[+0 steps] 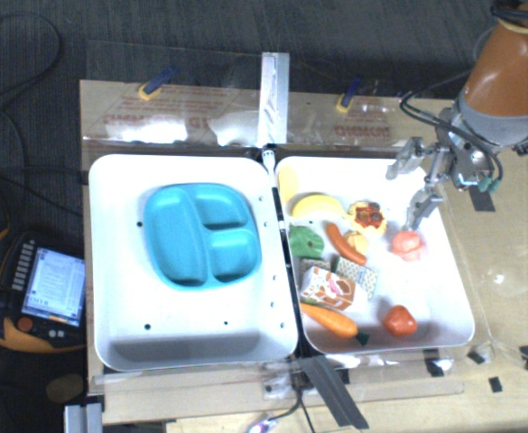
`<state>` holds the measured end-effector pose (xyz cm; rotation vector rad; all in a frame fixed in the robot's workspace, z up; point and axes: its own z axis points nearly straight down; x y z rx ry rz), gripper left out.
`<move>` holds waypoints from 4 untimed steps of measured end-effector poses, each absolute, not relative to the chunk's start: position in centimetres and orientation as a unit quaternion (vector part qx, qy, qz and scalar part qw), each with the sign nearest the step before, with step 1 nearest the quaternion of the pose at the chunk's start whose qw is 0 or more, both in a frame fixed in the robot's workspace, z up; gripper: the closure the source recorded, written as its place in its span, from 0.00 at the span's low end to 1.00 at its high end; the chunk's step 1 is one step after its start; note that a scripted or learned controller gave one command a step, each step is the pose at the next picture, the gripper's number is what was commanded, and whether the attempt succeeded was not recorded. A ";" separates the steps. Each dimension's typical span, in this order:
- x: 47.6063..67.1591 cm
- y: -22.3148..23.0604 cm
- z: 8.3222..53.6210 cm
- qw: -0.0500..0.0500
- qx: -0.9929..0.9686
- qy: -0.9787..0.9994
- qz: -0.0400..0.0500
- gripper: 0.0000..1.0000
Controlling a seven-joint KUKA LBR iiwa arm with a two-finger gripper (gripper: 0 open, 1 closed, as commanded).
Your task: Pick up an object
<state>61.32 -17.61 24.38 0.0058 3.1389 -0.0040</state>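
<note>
Camera view: the gripper (420,192) hangs over the right bin (449,282), jaws spread and holding nothing, probably lined up for a descent. A pink ball (407,244) lies just below it, the likely target, free of its neighbours. That bin also holds a banana (315,206), an orange sausage (346,243), a green piece (305,242), a small carton (328,289), a carrot (329,320) and a tomato (399,319). The left bin (119,323) holds a blue divided tray (202,234).
</note>
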 end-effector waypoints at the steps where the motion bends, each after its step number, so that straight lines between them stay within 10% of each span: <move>1: 54.3 -19.5 9.5 0.001 0.131 0.991 -0.001 0.00; 3: 63.8 -11.5 8.9 0.006 0.447 0.894 0.000 0.00; 4: 63.9 -11.6 10.1 0.009 0.447 0.895 -0.002 1.00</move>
